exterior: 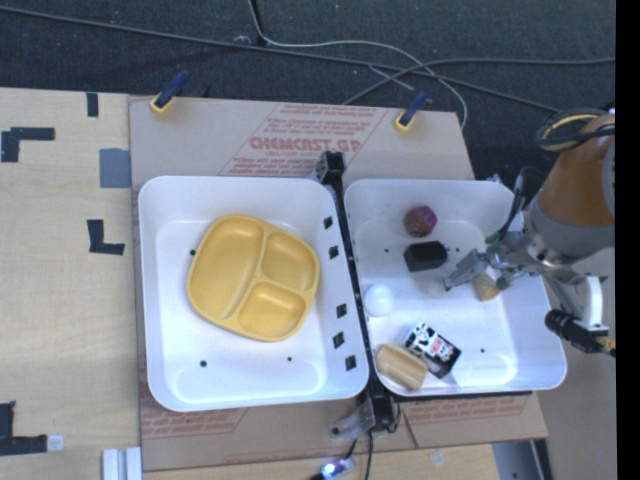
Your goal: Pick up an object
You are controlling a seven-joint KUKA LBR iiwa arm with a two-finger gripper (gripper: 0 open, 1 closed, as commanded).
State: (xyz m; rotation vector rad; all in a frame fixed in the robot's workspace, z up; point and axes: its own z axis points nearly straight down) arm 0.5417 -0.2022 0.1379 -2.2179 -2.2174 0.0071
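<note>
The gripper (478, 280) hangs low inside the right bin (530, 368), fingers spread and slanted, with a small tan object (487, 288) sitting right at their tips; whether it is clamped cannot be told. A black block (425, 256) lies just left of the gripper. Judged from this, the lift remains undone.

Cardboard sheet (300, 138) under bins; two clamps (170, 91) (411, 109); cables (330, 43) behind.
</note>
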